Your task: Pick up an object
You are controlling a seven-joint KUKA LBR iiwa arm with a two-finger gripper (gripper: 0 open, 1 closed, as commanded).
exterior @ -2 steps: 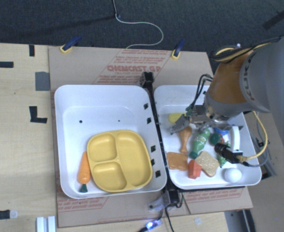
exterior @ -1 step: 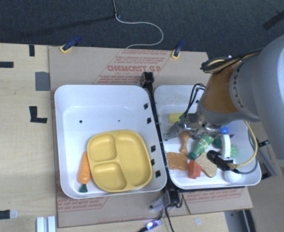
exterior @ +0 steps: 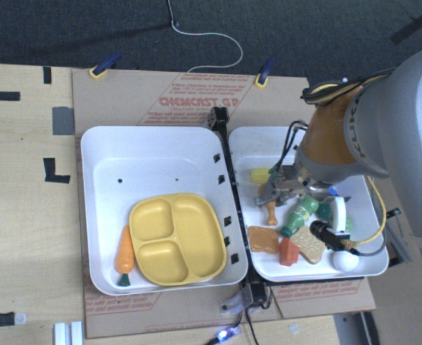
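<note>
Two shallow white bins sit side by side on the bench: the left bin (exterior: 99,165) and the right bin (exterior: 248,144). The left one contains two items: one yellow divided plate (exterior: 176,237) and one toy carrot (exterior: 125,254). The right one contains a cluster of toy foods, among them one yellow piece (exterior: 260,175), one green bottle (exterior: 297,217), one slice of toast (exterior: 312,248), one orange slab (exterior: 263,241), one small red block (exterior: 288,253) and one white egg (exterior: 346,260). One robot arm (exterior: 372,124) reaches over them. Two clips, one yellow-handled (exterior: 103,66) and one blue-handled (exterior: 263,73), hold the cardboard's far edge.
</note>
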